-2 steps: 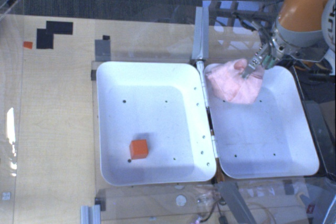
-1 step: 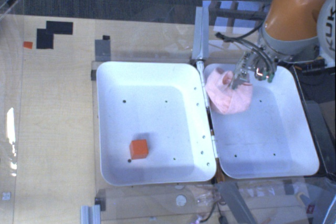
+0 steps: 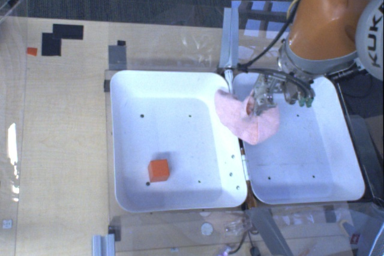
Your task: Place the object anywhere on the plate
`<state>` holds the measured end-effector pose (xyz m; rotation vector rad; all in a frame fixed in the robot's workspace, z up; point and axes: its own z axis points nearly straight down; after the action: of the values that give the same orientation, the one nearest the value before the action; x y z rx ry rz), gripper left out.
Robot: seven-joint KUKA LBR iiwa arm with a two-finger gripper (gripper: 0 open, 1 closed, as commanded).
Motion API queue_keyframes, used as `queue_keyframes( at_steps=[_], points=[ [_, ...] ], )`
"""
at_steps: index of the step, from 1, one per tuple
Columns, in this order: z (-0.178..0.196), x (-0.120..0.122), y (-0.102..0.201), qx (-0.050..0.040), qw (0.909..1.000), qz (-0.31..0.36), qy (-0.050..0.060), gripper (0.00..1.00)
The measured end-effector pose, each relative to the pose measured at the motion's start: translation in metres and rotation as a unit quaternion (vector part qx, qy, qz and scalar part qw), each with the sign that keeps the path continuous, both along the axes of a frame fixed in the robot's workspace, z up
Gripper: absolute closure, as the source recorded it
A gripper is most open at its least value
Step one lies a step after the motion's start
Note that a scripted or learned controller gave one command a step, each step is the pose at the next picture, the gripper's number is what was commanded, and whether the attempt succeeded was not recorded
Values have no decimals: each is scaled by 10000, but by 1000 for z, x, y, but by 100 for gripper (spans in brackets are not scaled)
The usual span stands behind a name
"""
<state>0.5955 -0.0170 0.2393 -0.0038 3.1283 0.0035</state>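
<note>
I'm seeing the hand [image 3: 262, 102] hovering over the pink plate [image 3: 247, 118] straddling both bins; can't tell its grip. Orange block [image 3: 159, 170] is sitting at 7 o'clock in left bin [image 3: 126, 129].

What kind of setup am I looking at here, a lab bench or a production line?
Most likely a robotics lab bench: two white bins side by side, a KUKA arm reaching in, black marker blocks on the wooden benchtop.

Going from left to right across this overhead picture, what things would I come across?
Small orange tag → black L-shaped marks → left white bin holding the orange block → pink plate across the seam between the bins → gripper → right white bin.
</note>
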Motion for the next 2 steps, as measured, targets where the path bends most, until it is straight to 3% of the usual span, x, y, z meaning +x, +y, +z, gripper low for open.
queue_keyframes(
  at_steps=[2],
  points=[
    [-5, -56, 89, 5, 10000, 10, 12, 100]
  ],
)
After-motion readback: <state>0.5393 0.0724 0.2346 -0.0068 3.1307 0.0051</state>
